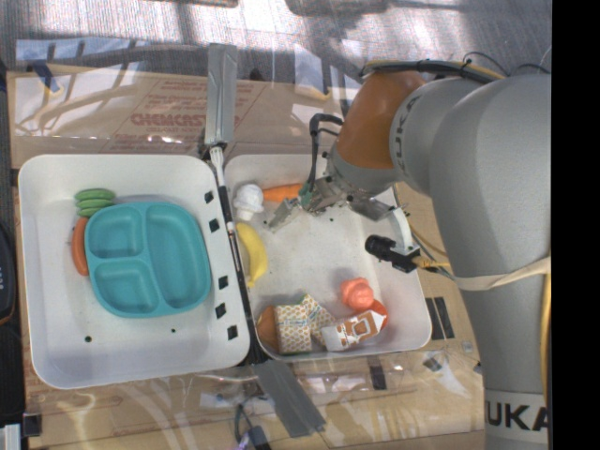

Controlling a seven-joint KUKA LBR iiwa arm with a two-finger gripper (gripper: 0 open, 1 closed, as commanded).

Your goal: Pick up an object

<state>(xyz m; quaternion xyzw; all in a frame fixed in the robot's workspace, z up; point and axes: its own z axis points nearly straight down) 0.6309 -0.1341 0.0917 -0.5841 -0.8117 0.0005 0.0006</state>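
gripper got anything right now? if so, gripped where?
Cannot be told. The gripper is low in the right bin, right beside the carrot and white object, but nothing is visibly between its fingers.

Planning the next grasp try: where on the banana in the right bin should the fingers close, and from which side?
Probably across the middle of the banana, coming down from above. It lies flat along the right bin's left wall, so one finger would need to slip into the narrow gap by that wall and the other on the open inner side. Its ends taper and look harder to hold.
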